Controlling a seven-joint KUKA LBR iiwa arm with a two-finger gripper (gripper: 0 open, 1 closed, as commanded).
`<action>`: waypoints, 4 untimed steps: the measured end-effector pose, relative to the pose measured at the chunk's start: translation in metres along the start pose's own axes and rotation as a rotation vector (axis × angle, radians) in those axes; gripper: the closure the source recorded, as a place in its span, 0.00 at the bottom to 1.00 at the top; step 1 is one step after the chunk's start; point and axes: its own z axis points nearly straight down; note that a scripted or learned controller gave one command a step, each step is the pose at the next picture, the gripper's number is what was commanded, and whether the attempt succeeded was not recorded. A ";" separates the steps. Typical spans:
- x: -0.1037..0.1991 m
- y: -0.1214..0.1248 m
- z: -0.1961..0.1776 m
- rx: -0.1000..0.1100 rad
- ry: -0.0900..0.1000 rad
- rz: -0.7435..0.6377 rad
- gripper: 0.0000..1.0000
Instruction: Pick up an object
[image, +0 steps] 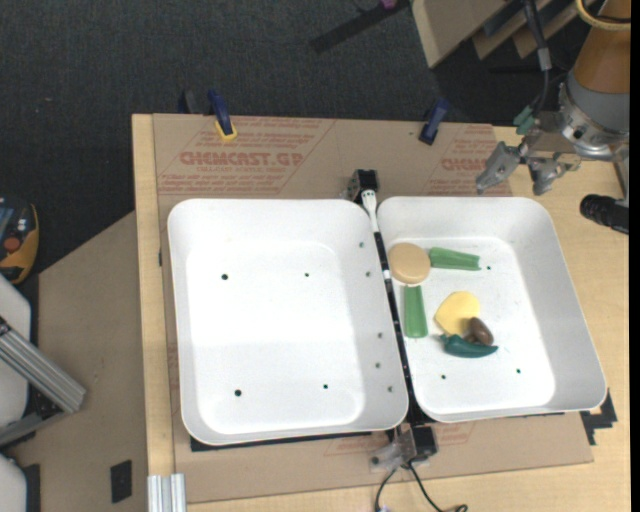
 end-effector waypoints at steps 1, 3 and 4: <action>0.030 -0.050 -0.044 -0.001 0.002 -0.002 0.00; -0.014 -0.139 -0.080 0.000 -0.001 0.008 1.00; -0.016 -0.183 -0.136 -0.008 -0.003 0.003 1.00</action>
